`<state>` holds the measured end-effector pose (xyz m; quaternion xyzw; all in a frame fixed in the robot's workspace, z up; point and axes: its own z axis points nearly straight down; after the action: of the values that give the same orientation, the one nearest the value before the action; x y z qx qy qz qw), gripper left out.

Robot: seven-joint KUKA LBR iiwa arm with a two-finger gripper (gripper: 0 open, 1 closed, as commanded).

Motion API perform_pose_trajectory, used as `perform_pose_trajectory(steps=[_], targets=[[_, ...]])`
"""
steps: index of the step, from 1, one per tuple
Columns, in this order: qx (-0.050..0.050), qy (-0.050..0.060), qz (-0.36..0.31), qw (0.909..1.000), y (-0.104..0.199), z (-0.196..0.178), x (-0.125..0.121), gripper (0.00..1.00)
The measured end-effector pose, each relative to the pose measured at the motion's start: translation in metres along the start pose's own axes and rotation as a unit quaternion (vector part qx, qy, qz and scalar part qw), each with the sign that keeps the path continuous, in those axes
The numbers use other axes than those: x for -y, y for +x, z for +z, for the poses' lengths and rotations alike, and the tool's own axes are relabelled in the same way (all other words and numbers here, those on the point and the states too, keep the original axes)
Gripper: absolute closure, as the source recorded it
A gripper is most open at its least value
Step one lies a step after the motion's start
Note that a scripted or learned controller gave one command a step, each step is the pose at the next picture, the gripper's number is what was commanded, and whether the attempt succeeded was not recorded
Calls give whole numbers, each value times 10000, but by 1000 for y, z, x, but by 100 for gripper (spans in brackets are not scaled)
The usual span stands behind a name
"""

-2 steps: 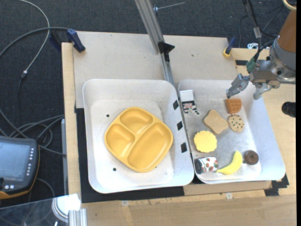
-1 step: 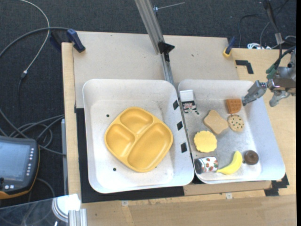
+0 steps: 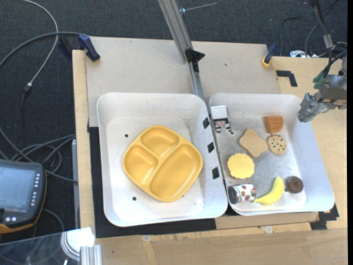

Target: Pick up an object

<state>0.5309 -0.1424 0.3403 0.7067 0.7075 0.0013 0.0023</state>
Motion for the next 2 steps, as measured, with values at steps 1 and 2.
perform_pose_trajectory(steps=[1, 2], targets=[[-21, 66, -4, 10000, 6, 76, -35, 100], [-5, 8, -9, 10000, 16, 60, -43, 100]])
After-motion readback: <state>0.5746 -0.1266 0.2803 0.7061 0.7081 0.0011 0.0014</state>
